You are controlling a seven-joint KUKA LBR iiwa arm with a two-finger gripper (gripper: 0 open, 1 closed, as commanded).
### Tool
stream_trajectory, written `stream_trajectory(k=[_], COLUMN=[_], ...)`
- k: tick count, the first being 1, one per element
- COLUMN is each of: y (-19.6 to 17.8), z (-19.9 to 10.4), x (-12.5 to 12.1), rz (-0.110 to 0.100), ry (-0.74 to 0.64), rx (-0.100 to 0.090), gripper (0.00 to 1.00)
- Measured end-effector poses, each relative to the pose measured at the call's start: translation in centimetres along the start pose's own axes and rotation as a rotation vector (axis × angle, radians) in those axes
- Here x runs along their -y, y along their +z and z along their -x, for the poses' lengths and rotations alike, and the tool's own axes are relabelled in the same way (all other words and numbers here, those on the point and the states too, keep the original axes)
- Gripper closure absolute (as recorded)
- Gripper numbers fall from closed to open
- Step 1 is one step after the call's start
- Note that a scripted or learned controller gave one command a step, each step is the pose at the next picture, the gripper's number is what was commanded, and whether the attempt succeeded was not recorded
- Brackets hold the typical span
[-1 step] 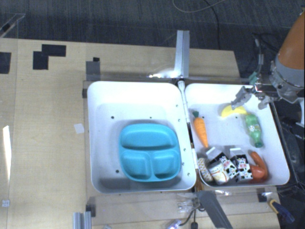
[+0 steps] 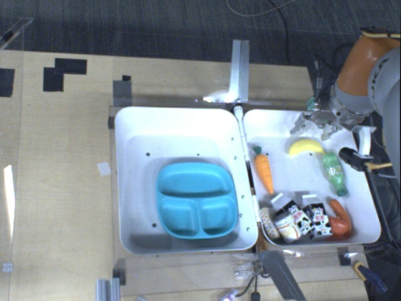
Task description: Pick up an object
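Pincer (image 2: 318, 123) just above banana (image 2: 305, 147)

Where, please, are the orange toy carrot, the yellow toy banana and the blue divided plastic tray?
Orange toy carrot (image 2: 265, 174), camera view, middle of its body.
Yellow toy banana (image 2: 305, 147), camera view, centre of its curve.
Blue divided plastic tray (image 2: 191, 182), camera view, floor of its large compartment.

Glossy white plastic bins (image 2: 135, 168), smooth blue plastic tray (image 2: 197, 199), matt wooden bench (image 2: 56, 187)
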State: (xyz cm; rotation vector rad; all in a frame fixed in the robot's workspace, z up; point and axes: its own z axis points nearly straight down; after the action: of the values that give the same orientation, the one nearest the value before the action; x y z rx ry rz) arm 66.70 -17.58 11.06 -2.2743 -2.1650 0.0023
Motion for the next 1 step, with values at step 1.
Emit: stream_trajectory(k=[1], y=[2.34], z=[2.16], x=[2.74], rz=[0.009], ry=[-0.048], rx=[0.001], gripper=[0.0])
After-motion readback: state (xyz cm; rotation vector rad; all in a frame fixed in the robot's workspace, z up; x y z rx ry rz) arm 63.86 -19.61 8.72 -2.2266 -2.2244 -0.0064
